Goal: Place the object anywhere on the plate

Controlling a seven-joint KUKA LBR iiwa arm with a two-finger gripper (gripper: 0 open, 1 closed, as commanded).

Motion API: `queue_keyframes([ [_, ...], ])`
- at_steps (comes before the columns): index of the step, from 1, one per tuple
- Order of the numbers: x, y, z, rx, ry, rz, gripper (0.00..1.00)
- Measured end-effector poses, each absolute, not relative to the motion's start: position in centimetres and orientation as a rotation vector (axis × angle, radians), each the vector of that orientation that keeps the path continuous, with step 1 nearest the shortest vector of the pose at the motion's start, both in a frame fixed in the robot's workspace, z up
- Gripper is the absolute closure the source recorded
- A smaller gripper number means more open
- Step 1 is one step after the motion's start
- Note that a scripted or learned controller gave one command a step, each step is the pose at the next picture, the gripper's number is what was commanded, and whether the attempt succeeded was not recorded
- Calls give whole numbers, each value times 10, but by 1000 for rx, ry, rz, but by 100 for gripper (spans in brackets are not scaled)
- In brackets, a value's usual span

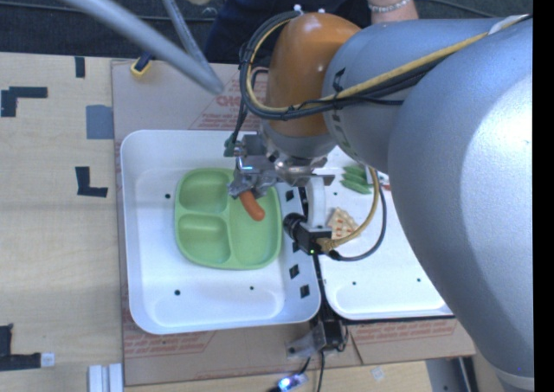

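Gripper [248, 184] hung over plate's right compartment; fingers apart or together — couldn't tell, wrist blocked the view. Orange carrot-like object [252, 206] lay just below the tip, touching or nearly so, not visibly clamped. Long axis ran diagonal, upper-left to lower-right, over green plate [208, 234], near its right rim. Plate sat in left bin [147, 208]. Right of plate, in the other bin [389, 295]: green item [355, 178] and waffle-like piece [342, 224]. Judged next move mostly a straight release/lift, obj already over plate.
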State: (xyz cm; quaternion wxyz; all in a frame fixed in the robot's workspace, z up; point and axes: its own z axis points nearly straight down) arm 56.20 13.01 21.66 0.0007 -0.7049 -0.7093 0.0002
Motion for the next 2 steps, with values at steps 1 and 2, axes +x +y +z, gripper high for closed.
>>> queue_keyframes([
  [1,563,181,232,-2213,-2228,-1,100],
  [2,564,178,231,-2217,-2224,4,0],
])
